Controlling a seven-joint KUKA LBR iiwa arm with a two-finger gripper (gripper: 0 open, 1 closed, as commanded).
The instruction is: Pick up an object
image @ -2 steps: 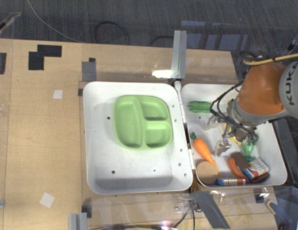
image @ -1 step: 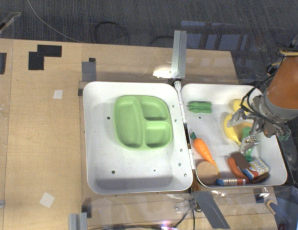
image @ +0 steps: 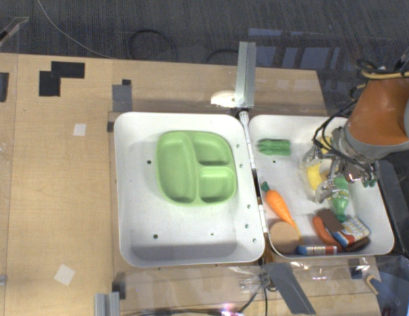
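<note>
The right bin holds a green pea pod, a carrot, a yellow toy, a green toy, a brown round piece, a red-and-brown sausage-like item, a marker and a small packet. My gripper hangs over the right part of this bin, its metal fingers right beside the yellow and green toys. The wrist and orange band cover what lies under them.
The left bin carries a green divided plate. A metal post stands at the back between the bins. Wooden bench top stretches to the left. Cables run near the wrist.
</note>
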